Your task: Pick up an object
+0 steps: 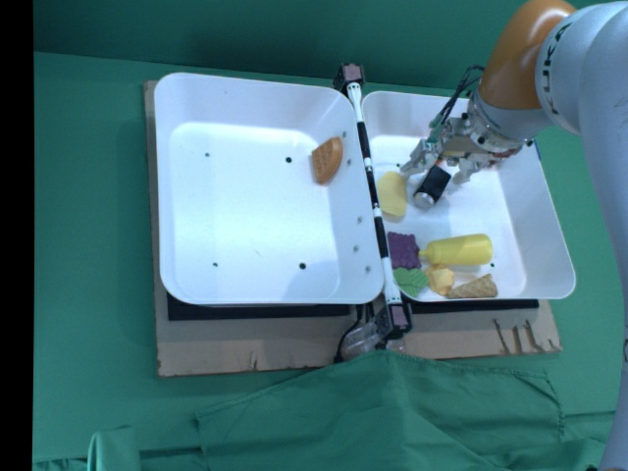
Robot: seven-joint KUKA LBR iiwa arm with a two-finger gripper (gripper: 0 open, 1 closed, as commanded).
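Claw (446, 165) hangs in right bin (525, 238), seemingly near yellow piece (392, 194).

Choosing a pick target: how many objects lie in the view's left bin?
1: an orange piece by the left bin's far right wall; nothing there looks hidden.

left bin (245, 214): bread slice (328, 159) by its right wall | right bin (525, 219): bottle (457, 250), cone (475, 287) and other toys (402, 249) clustered at front-left
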